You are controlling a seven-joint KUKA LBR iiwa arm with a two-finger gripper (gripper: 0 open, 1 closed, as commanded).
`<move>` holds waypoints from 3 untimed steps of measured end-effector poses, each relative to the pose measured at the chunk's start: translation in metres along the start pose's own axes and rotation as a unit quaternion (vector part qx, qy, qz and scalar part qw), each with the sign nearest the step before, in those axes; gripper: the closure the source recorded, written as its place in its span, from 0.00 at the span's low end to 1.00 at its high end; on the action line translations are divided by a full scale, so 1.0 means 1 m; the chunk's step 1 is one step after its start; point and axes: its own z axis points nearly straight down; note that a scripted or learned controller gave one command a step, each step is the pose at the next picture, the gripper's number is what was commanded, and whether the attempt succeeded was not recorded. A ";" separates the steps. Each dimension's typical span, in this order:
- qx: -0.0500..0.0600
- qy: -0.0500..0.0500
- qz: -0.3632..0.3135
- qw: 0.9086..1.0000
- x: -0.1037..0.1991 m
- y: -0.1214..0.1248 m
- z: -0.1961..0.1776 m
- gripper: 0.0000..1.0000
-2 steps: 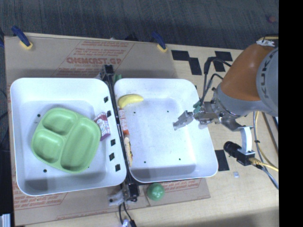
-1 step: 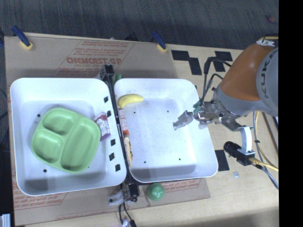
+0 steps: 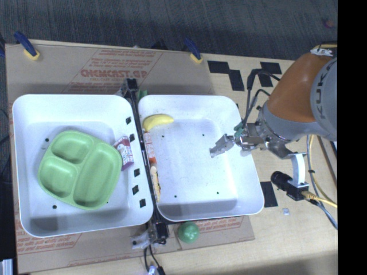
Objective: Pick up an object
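Observation:
My gripper [image 3: 221,146] hangs over the right part of the right bin [image 3: 246,176], with the bin's bare floor below it. A yellow banana [image 3: 157,121] lies in that bin's far left corner, well to the left of the gripper. A thin orange and white packet [image 3: 151,159] lies along the same bin's left wall. In the left bin [image 3: 23,153] sits a green divided plate [image 3: 80,169], with a small red and white packet [image 3: 124,151] at its right edge. Nothing is seen in the gripper.
A green ball [image 3: 187,232] rests on the cardboard just outside the right bin's front edge. Blue clamps [image 3: 27,46] hold the cardboard at the back. A black divider strip [image 3: 140,153] runs between the bins.

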 end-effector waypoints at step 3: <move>0.000 0.000 0.000 1.000 0.000 0.000 0.000 0.00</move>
